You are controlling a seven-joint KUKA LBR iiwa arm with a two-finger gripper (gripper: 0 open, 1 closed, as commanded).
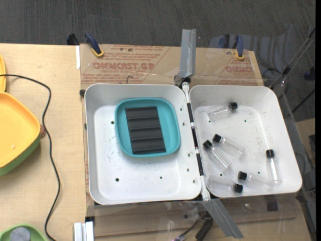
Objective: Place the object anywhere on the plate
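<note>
The end effector's state cannot be told from this view. The right bin [281, 109] holds what look like six clear vials with black caps, though the clear bodies are faint against the white. The top vial [222, 111] lies nearly level across the view, cap to the right. Two middle vials [225, 143] [216, 157] slant with caps up-left. The right-hand vial [272, 168] runs nearly up and down, cap up. Two low vials [253, 178] [237, 188] lie near the front wall. One teal plate [173, 129] sits in the left bin [100, 149], well apart from the vials, bearing a dark ribbed pad [145, 129].
</note>
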